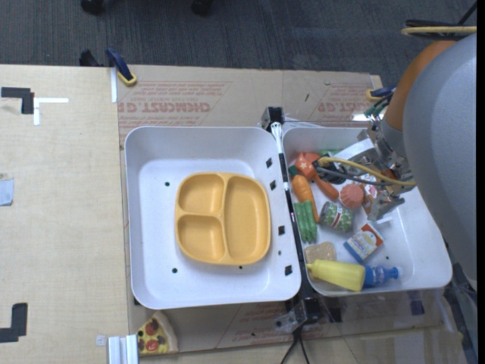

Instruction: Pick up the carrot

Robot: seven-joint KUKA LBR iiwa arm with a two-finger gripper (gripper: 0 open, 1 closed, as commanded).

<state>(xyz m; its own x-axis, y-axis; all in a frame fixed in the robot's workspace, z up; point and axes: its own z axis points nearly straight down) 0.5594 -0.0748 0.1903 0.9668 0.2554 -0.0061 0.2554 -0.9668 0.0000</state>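
The carrot [303,188] lies in the right bin [424,268] by its left wall, to the left of the gripper [383,180] and apart from it, with nothing gripping it. A green vegetable [306,221] lies just below the carrot, and a round jar [336,217] sits between that and the gripper. Whether the fingers are open or closed cannot be told. A yellow divided plate [223,218] rests in the left bin [151,279].
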